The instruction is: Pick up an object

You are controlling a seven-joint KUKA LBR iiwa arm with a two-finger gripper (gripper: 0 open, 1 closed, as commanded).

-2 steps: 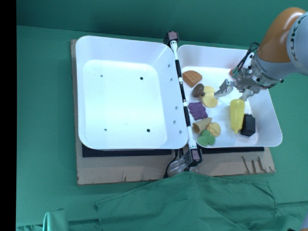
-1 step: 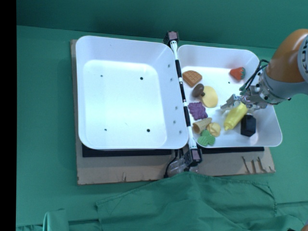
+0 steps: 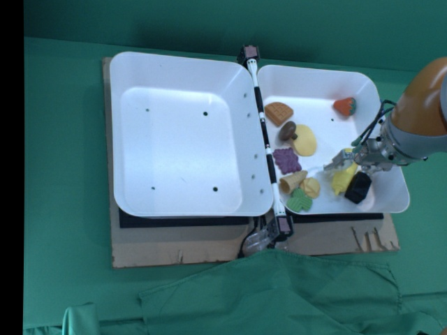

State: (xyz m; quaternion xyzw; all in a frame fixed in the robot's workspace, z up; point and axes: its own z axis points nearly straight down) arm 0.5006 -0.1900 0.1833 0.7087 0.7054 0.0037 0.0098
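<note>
The gripper point(image 3: 340, 160) hangs low in the right bin point(image 3: 318, 93), just over a yellow toy point(image 3: 342, 182) near the bin's front right corner. From here I can't tell whether it's parted, closed, or touching the toy.

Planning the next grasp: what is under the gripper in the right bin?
A yellow toy lies partly under the gripper, on the floor of the right bin. The gripper covers its upper end, so its full shape cannot be seen.
</note>
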